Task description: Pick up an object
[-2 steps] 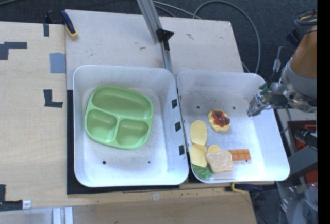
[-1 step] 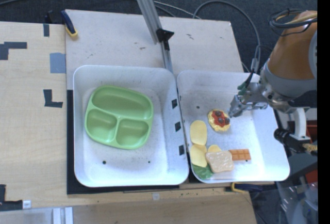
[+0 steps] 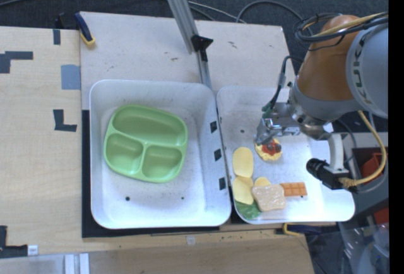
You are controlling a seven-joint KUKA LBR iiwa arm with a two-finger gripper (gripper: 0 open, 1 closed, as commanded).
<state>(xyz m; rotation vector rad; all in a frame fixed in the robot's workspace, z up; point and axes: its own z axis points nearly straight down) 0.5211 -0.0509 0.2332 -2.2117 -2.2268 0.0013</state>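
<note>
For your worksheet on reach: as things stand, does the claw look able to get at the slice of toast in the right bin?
Probably yes. The toast lies on top of the pile near the right bin's front wall, nothing covering it, and the claw hangs over the same bin.

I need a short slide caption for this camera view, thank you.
Gripper poised over a small red-and-yellow toy in the right bin; green divided plate in the left bin.

green plate (image 3: 146, 142) is looking like smooth shiny plastic | white bins (image 3: 101, 140) around it are looking smooth, speckled | bench (image 3: 31, 140) left of it is looking like matt wood | pole (image 3: 177, 1) above it is shining like metal
</note>
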